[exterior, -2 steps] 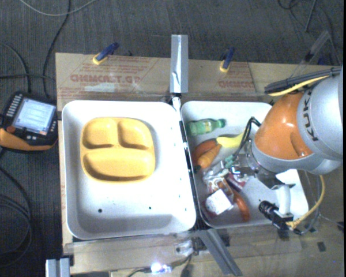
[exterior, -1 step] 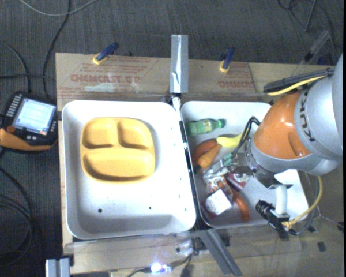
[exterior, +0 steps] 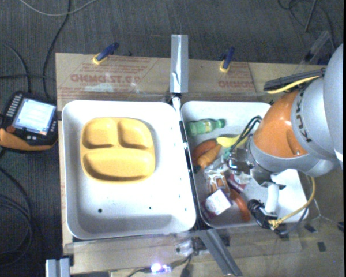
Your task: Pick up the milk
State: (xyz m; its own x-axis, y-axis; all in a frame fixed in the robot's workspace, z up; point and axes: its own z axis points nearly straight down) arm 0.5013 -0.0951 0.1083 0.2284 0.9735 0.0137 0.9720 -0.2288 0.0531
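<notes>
1. Camera view: 2 shallow white bins sit side by side on the bench, the left white bin [exterior: 75,212] and the right white bin [exterior: 191,111].
2. A yellow plastic tray with 3 compartments [exterior: 119,149] lies in the left white bin, toward its far edge.
3. The small white milk carton [exterior: 217,202] lies tilted near the right white bin's near-left corner, among other clutter.
4. A green plastic bottle [exterior: 206,126] lies near that bin's far-left corner, with an orange carrot-shaped toy [exterior: 205,151] just beside it.
5. The grey arm with orange band [exterior: 288,134] reaches over the right white bin; its gripper [exterior: 237,166] hangs above the clutter, just beyond the carton, and whether it is parted or closed cannot be told.
</notes>
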